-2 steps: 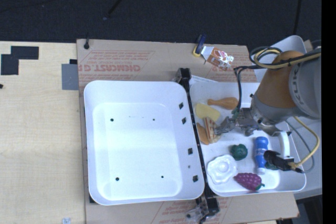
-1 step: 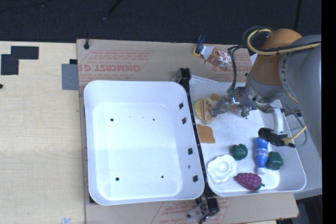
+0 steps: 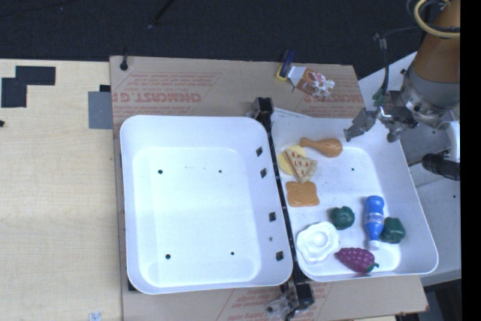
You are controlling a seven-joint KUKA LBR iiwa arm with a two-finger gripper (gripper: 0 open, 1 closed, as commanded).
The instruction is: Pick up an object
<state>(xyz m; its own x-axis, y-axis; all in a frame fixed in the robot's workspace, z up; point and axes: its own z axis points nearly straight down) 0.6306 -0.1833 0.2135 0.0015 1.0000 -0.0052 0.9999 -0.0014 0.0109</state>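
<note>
The right bin (image 3: 356,178) holds several toy foods: a brown chicken drumstick (image 3: 322,146), a yellow waffle piece (image 3: 297,163), an orange toast slice (image 3: 302,194), a dark green pepper (image 3: 343,217), a blue bottle (image 3: 373,216), another green piece (image 3: 392,230), a white fried egg (image 3: 317,243) and purple grapes (image 3: 356,259). My gripper (image 3: 373,130) hangs above the bin's far right corner, open, with nothing between its fingers. The drumstick lies just to the left of and below its left finger (image 3: 354,132).
The left bin (image 3: 195,199) sits beside the right one, divided from it by a black hinge strip (image 3: 274,184). A small wrapped item (image 3: 311,83) and a blue-yellow piece (image 3: 285,65) lie on the cardboard behind the bins. The arm's orange band (image 3: 440,49) is at the upper right.
</note>
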